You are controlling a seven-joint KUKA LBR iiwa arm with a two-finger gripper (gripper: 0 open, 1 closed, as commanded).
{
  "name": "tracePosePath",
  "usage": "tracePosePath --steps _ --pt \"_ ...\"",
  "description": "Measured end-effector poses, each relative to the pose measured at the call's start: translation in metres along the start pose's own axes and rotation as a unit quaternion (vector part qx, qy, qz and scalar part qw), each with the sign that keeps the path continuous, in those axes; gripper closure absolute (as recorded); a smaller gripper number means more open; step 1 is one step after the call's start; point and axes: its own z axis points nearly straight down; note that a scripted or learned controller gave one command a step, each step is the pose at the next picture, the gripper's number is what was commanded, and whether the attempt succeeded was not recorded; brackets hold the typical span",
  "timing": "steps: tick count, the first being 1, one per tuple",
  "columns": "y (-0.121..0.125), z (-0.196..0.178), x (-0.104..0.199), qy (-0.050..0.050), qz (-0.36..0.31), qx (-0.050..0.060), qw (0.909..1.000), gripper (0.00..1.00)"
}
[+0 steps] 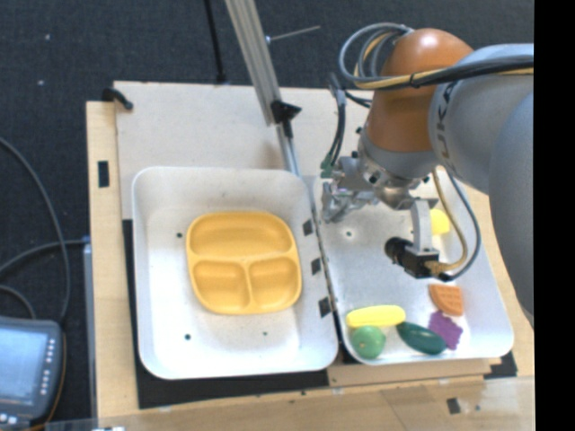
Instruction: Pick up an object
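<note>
The jaws [346, 196] sit at the far end of the right-hand shallow white plastic bin [490, 281], close to its inner wall, and from this high slanted camera I cannot tell whether they stand apart or together, the metal at the wrist being too cluttered to read; nothing shows between them, so I count them as carrying nothing. The pickable things all lie toward the near end of that same bin, well apart from the jaws: a long yellow banana-shaped toy [375, 316] lying with its long axis roughly across the bin, a round green ball-like piece [367, 339] touching it just below, a dark green oval pod [420, 337] beside those, a purple knobbly cluster [446, 329] further right, and an orange ridged wedge [446, 298] above the purple one; a pale yellow piece [439, 222] shows near the right wall, partly hidden by cabling. I judge the yellow toy the likeliest target: it lies nearest along the inner wall, so the jaws would have to travel toward the near edge and close across its short width. The left bin [153, 241] holds a yellow three-compartment plastic tray [243, 261]; both bins rest on the pale desk [198, 124].
</note>
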Motion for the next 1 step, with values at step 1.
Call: tracePosePath --steps 1 --pt "0.0082 0.0091 0.0484 -0.001 0.0 0.0 1.0 1.0"
